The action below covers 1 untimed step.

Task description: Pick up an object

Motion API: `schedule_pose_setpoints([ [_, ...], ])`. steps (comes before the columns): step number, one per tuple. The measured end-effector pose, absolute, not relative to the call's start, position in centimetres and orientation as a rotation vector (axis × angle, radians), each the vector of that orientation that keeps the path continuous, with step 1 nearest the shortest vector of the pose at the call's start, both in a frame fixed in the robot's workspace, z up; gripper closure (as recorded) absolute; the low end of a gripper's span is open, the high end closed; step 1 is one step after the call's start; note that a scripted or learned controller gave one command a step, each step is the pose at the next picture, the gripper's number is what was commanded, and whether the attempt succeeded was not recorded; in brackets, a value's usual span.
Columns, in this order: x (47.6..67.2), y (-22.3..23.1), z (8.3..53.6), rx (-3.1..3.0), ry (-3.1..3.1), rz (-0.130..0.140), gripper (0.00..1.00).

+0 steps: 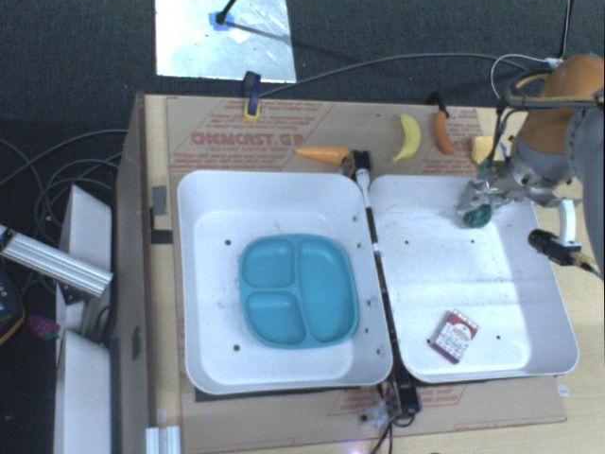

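Even overhead light brightening both shallow white plastic bins, glare flaring off the shiny silver square sheet, dark carpet staying dim, soft shadows, slightly grainy focus.

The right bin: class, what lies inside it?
Inside the right bin lie a small red packet near the front and a dark green object under the pincer, which partly covers it.

The grey arm's gripper is low at the far edge of the right white bin, fingers around a small dark green object. A small red-and-white box lies near this bin's front. A blue divided plastic tray is in the left white bin.
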<state>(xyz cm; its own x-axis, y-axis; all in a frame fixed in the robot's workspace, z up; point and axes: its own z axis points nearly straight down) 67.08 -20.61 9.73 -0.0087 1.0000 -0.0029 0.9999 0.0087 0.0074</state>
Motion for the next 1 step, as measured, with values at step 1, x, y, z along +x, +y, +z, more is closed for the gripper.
schedule_pose_setpoints([
  [1, 67.01, -14.61, 16.14, 2.212, 2.225, 0.006, 1.00],
])
